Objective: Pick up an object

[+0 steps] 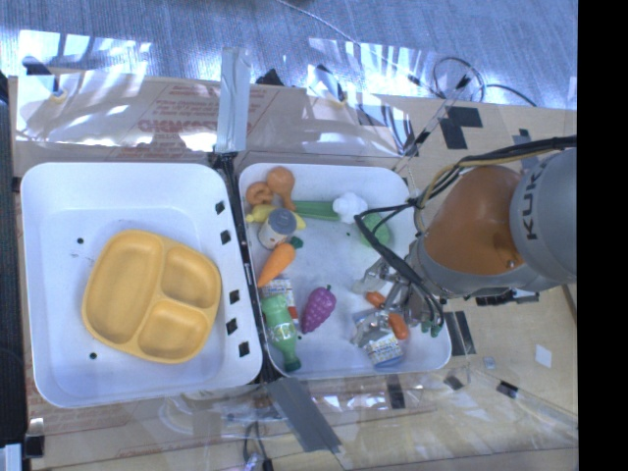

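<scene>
Pincer (385, 314) low in right bin's (329, 363) near-right corner, over small orange piece (396, 326); grip state cannot be told. Likely light, stiff, smooth plastic; best taken across narrow middle.

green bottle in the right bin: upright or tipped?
Tipped. The green bottle lies flat on the right bin floor along its left wall, beside the purple grapes.

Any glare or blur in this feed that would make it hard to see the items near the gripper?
Camera view: bright glare streaks lie on the clear sheeting above the bins and along the front edge; the right bin interior is evenly lit; the gripper area looks soft and cluttered with cables, so small items there are hard to separate.
</scene>
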{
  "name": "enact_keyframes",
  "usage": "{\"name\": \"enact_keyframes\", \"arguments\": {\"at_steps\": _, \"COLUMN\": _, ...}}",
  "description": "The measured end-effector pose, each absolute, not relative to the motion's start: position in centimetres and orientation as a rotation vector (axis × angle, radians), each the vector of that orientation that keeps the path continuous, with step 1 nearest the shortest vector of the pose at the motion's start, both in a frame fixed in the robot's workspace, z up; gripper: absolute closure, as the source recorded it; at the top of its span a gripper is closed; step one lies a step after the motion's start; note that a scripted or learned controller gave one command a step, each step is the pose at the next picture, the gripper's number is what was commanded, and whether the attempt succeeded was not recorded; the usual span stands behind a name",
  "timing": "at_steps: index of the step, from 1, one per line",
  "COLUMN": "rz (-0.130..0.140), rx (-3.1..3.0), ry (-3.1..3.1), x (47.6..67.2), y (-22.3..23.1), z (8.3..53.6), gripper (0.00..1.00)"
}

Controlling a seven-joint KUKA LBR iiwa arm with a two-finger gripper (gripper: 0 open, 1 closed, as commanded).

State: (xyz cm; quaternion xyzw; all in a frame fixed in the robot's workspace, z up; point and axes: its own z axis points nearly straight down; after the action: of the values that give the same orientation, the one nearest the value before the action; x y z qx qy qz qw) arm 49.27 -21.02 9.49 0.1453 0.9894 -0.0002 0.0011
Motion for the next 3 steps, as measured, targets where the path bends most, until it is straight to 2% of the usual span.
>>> {"name": "enact_keyframes", "arguments": {"at_steps": 1, "rz": -0.002, "rx": 0.443, "ry": 3.102, "x": 49.5, "y": -20.9, "z": 10.7, "gripper": 1.0}}
{"name": "enact_keyframes", "arguments": {"at_steps": 2, "rz": -0.002, "rx": 0.153, "ry": 3.133, "x": 47.9, "y": -21.0, "z": 14.0, "gripper": 1.0}}
{"name": "enact_keyframes", "arguments": {"at_steps": 3, "rz": -0.001, "rx": 0.126, "ry": 3.134, "x": 47.9, "y": -17.6, "z": 16.3, "gripper": 1.0}}
